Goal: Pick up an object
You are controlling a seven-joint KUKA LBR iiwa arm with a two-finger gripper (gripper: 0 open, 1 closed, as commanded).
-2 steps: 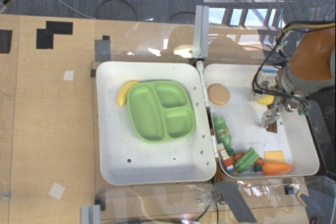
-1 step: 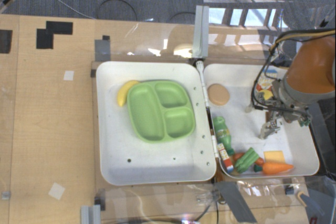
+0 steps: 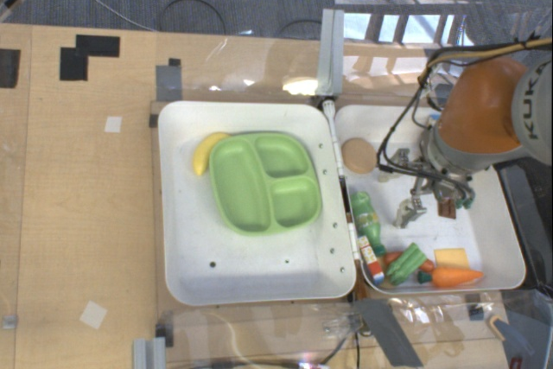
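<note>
Grey arm [image 3: 484, 112] bent over right bin [image 3: 505, 225]; gripper [image 3: 413, 210] pointing down, finger state unclear.

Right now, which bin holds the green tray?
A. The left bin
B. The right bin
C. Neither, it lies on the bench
A: the green tray lies inside the left bin, partly covering a banana.

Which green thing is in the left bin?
The green divided plate, with three compartments. The green bottle and green vegetable lie in the right bin.
</note>
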